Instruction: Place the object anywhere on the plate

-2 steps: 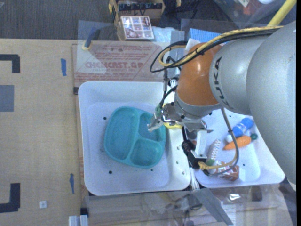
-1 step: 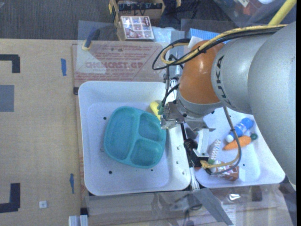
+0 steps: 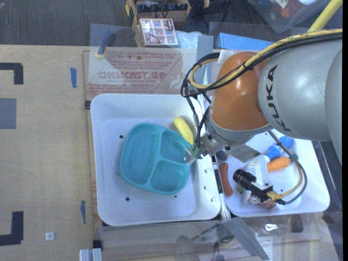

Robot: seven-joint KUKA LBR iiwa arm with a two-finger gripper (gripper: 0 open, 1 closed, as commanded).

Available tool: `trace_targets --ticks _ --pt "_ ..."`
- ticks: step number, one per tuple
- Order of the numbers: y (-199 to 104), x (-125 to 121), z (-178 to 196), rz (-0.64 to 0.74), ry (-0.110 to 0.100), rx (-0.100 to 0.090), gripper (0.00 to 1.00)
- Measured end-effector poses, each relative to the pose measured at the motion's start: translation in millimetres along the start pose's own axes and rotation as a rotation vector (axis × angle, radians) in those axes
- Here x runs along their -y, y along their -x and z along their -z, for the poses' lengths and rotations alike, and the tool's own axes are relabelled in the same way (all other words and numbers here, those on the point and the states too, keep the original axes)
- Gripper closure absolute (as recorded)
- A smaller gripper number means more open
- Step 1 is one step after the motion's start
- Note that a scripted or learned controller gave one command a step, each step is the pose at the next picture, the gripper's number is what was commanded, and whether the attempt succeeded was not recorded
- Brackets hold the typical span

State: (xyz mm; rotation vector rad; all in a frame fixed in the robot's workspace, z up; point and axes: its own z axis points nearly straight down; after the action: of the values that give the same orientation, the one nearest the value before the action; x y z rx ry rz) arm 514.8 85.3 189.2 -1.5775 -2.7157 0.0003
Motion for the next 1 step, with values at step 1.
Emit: trace_targets --ticks 1 --pt "-62.5 6.1 -9.2 -0.055 -0.002 0.000 1.00"
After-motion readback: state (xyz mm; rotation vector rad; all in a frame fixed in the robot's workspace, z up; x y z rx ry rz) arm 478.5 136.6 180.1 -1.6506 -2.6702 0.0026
